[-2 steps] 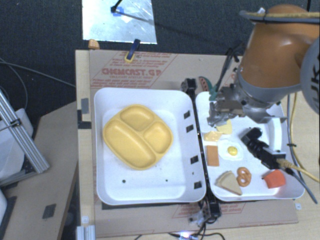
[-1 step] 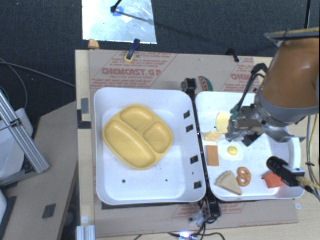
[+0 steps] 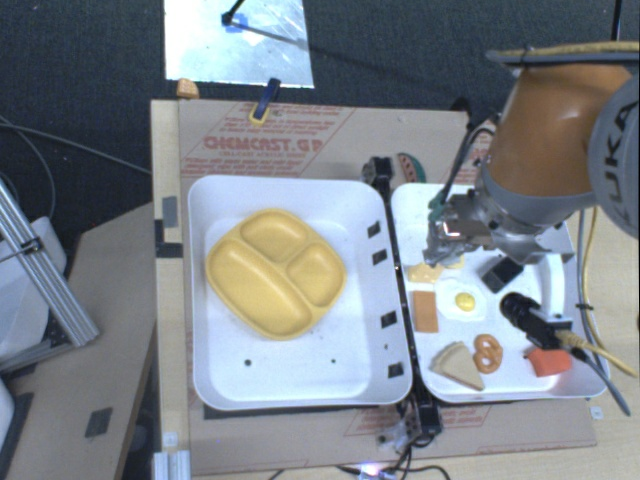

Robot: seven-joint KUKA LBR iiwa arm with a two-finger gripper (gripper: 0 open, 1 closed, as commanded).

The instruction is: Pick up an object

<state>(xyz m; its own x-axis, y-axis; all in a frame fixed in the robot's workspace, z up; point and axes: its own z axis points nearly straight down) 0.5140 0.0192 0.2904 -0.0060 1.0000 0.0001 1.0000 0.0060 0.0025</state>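
My gripper (image 3: pixel 441 248) hangs low over the back left part of the right bin (image 3: pixel 572 392). Directly under and just left of it lies a pale yellow cheese slice (image 3: pixel 424 273); whether they touch is unclear. In front of that are an orange cracker (image 3: pixel 425 311), a fried egg (image 3: pixel 465 301), a pretzel (image 3: pixel 488 352), a tan sandwich wedge (image 3: pixel 457 365) and a red-orange piece (image 3: pixel 548 361). The arm's bulk hides the back right of this bin.
The left bin (image 3: pixel 225 378) holds a yellow divided plate (image 3: pixel 275 271). A hinged divider (image 3: pixel 396 298) runs between the bins. Cardboard (image 3: pixel 300 138) lies behind them, with a small yellow-and-blue item (image 3: pixel 265 100) on its far edge.
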